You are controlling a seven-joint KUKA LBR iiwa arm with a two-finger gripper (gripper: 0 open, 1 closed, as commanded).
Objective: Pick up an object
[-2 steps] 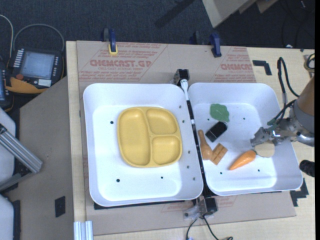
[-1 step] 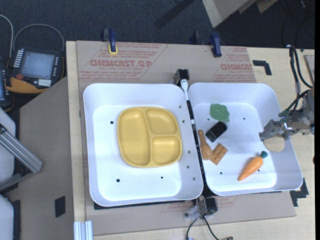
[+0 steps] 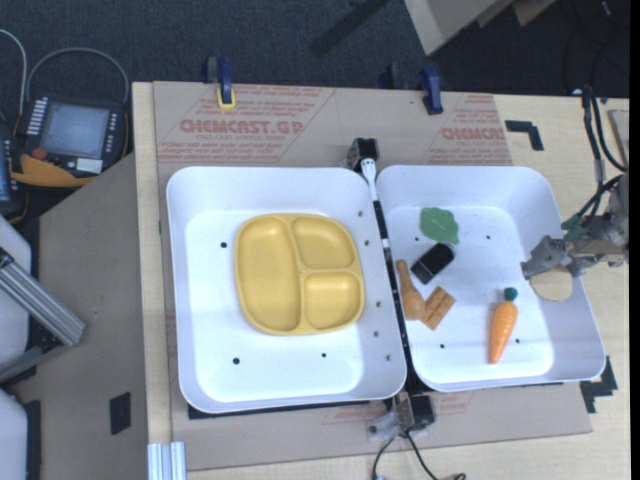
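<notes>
Your gripper sits at the right bin's edge; can't tell its grip. Carrot lies nearby.

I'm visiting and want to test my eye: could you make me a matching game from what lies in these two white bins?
Things:
1. yellow plastic divided plate
2. orange toy carrot
3. small black block
4. flat green leafy piece

Places:
A. right bin, nearest its far edge
B. alone in the left bin
C. right bin, just below the green piece
D. right bin, near the front right

Pairs: 1-B, 2-D, 3-C, 4-A
</notes>
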